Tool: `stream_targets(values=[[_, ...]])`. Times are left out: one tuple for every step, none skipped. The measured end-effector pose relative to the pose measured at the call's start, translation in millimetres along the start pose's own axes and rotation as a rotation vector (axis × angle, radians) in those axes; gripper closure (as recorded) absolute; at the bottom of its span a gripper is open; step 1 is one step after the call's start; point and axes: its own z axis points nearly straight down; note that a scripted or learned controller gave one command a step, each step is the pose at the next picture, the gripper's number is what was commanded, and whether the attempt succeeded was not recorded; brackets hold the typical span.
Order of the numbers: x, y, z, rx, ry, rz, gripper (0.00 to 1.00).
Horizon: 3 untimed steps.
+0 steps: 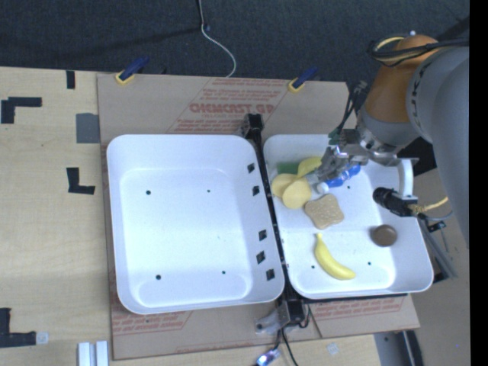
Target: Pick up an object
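Half the blue object [345,175] hides beneath the end effector [332,168].

Only readable-ish text here is the red printing on the cardboard sheet [229,109] lying under the two white bins. It runs along the strip of cardboard above the bins and shows upside down from this camera, so it's a pain to read. The big line looks like it could be "CHEMCAST", but that's a best guess at this resolution. There are smaller red lines above and below it, too tiny and blurry to make out. More red print peeks out on the cardboard's lower edge [358,309] below the right bin, also unreadable.
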Motion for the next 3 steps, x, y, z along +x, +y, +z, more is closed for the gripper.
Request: stream_targets(values=[[-62,-62,67,0.002,0.002,0.008,1.0],[-6,-92,-90,-0.004,0.001,-0.005,1.0],[76,-57,-273,-0.016,0.001,-0.01,1.0]])
